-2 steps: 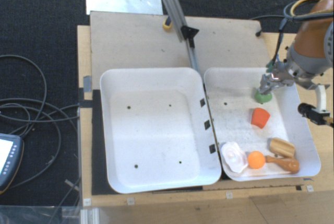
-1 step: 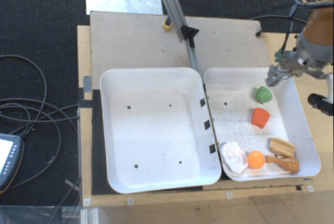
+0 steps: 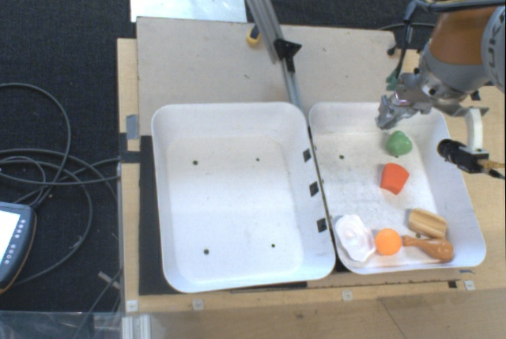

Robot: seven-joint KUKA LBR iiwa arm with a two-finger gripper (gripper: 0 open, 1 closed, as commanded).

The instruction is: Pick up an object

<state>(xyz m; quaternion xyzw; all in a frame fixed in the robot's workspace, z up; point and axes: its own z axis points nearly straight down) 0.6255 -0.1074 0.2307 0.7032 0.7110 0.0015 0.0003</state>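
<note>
Tool [image 3: 389,118] of grey metal hangs over the far part of the right shallow white bin [image 3: 460,195], its tip just above and to the left of a small green rounded object [image 3: 399,143], near it but with a sliver of white bin floor between them; nothing sits in its grip, and whether it is wide or narrow I cannot tell from this slanted view. No brand, label or readable writing shows on any object or on the arm. The grey arm with its orange band [image 3: 471,9] reaches in from the right edge, bent down steeply at the wrist so the tool points toward the bin floor, with yellow and black cables looping over its top. Nearer the camera in the same bin lie an orange-red block [image 3: 394,178], a tan wooden block [image 3: 427,223], an orange ball [image 3: 387,242] touching a brown wooden handle-shaped piece [image 3: 431,247], and a crumpled white object [image 3: 353,237] by the bin's left wall. The left shallow white bin [image 3: 170,195] sits beside it on the pale wooden bench [image 3: 205,61].
</note>
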